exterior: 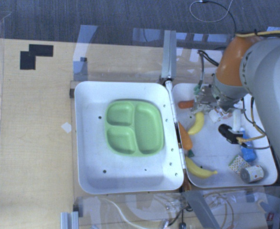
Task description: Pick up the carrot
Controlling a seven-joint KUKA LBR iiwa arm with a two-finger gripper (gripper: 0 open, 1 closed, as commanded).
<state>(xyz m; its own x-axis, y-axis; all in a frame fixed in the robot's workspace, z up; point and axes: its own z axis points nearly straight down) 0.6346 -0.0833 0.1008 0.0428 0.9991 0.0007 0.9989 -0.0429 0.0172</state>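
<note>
- The carrot (185, 138) lies in the right bin (269, 175), hard against its left wall, long axis running roughly along that wall, with a dark green tip at its lower end.
- The gripper (208, 104) hangs over the upper part of the same bin, near the carrot but apart from it, up and to its right.
- Whether the jaws are apart or together cannot be told; cables and the wrist hardware crowd that spot.
- Nothing is visibly held at the gripper.
- To do the step well, the arm likely needs to shift toward the left wall and turn so the closing direction crosses the carrot's width.
- The wall leaves little room for one side of the grip, so a jam or a slip off the carrot is a real risk.
- A banana (196, 123) lies just beside the carrot's upper end, and a second banana (200, 169) just below its tip; either could be nudged or caught by mistake.
- The left bin (87, 175) carries a green divided plate (133, 127).
- A small orange-red piece (186, 104) near the gripper is too partly covered to identify.
</note>
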